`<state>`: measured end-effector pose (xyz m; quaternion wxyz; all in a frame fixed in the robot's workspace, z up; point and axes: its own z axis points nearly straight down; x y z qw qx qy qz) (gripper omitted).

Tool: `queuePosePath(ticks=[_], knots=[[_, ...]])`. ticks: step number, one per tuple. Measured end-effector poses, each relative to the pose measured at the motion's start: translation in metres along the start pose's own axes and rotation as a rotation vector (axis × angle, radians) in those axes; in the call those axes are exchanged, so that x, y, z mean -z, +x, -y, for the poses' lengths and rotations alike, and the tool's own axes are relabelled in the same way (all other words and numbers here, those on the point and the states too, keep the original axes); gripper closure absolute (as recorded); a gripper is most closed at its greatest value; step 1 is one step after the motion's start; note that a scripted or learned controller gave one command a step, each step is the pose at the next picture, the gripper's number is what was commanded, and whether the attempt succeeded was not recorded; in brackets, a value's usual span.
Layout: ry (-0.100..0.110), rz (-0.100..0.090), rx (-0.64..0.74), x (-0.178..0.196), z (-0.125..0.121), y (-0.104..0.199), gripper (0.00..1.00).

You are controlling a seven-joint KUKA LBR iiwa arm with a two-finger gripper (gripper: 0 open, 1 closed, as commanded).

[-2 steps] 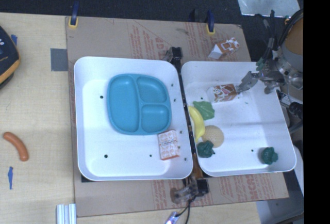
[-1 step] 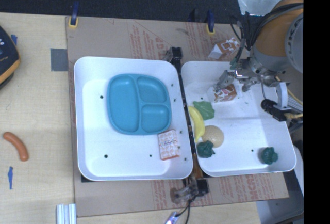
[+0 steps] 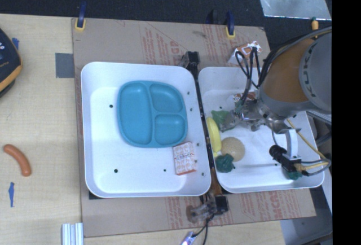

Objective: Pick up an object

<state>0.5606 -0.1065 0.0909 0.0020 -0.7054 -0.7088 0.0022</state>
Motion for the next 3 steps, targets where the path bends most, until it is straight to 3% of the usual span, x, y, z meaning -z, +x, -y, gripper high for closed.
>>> queuePosePath(ticks=[1, 2, 3], knots=[[-0.006, 0.001, -0.001, 0.043, -0.096, -0.052, 0.00], [-0.006, 0.000, -0.001, 0.003, -0.096, -0.070, 0.00], [-0.003, 0.001, 0.000, 0.002, -0.022, -0.072, 0.00]])
